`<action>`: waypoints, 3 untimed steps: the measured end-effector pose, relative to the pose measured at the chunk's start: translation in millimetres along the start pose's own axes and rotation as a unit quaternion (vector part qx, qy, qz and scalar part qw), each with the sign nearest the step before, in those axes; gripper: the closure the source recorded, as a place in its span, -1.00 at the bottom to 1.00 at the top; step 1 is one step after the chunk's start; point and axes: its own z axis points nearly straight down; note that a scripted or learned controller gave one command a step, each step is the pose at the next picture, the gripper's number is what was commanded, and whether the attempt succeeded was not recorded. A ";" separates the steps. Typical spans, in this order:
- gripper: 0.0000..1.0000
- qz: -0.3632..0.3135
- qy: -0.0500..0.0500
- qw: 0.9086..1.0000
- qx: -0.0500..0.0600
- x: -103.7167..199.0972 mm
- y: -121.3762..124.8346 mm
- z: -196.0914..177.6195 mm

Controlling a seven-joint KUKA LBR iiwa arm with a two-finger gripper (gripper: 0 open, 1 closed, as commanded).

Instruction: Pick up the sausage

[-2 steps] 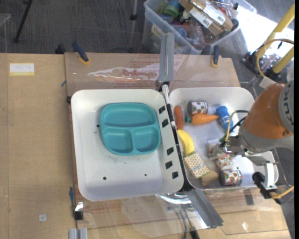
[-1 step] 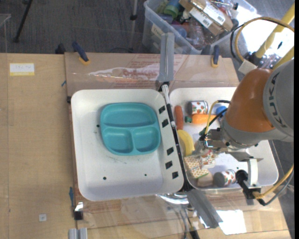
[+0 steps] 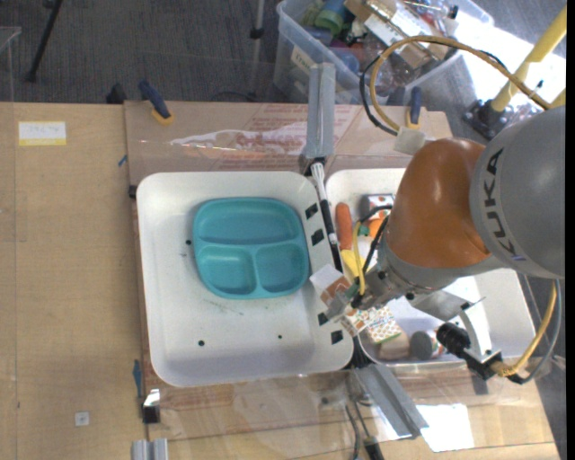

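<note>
- The sausage (image 3: 343, 225) lay in the right bin (image 3: 512, 296), close against that bin's left wall, a slim orange-red piece running lengthwise along the divider between the bins; there was one of it.
- In the camera view there were two white bins side by side on the bench (image 3: 63, 269): the left bin (image 3: 171, 341) and the right one.
- The left bin held one teal plate (image 3: 249, 247) with three compartments, one long and two smaller; the plate sat toward the upper middle of the bin.
- One arm (image 3: 503, 198), grey with an orange band, reached in from the right and covered most of the right bin's middle.
- The gripper (image 3: 359, 301) hung low over the lower left part of the right bin, just beside the divider; whether its claw was spread or pressed together could not be told, since the wrist and cables hid it.
- The sausage lay apart from the gripper, farther up the bin, and nothing was seen pinching it.
- Beside the sausage, near the top of the right bin, a few small coloured items (image 3: 370, 225) were partly hidden by the arm; their count could not be told.
- Near the bin's lower edge lay one speckled item (image 3: 382, 325) and one grey rounded item (image 3: 420, 343).
- One clear tub (image 3: 359, 27) of mixed objects stood beyond the bench at the top.
</note>
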 end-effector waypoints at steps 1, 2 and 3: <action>1.00 -0.188 -0.002 0.982 -0.002 -62.9 8.1 -97.7; -1.00 -0.188 -0.003 0.982 -0.002 -62.9 8.1 -97.9; -1.00 -0.220 -0.001 0.976 -0.001 -85.8 -38.6 7.9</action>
